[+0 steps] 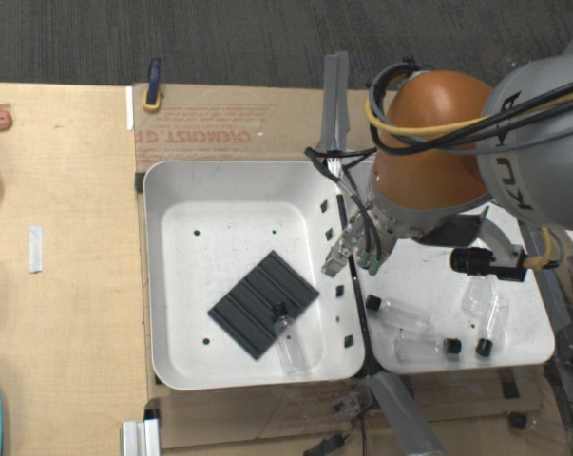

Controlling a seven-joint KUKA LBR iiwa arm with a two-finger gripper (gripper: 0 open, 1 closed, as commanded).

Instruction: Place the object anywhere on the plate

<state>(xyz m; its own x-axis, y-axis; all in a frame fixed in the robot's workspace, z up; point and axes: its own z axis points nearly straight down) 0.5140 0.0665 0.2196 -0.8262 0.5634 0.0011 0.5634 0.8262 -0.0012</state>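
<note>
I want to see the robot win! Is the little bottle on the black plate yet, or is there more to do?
Nearly done, it seems. One clear bottle lies in the left bin, its black cap on the dark plate, its body off the edge. The arm hangs over the bins' divider; I cannot tell if it carries anything. Other bottles lie in the right bin.

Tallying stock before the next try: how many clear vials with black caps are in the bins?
4 that I can see: one vial on the dark plate's edge, three in the right bin; the arm may hide more.
</note>
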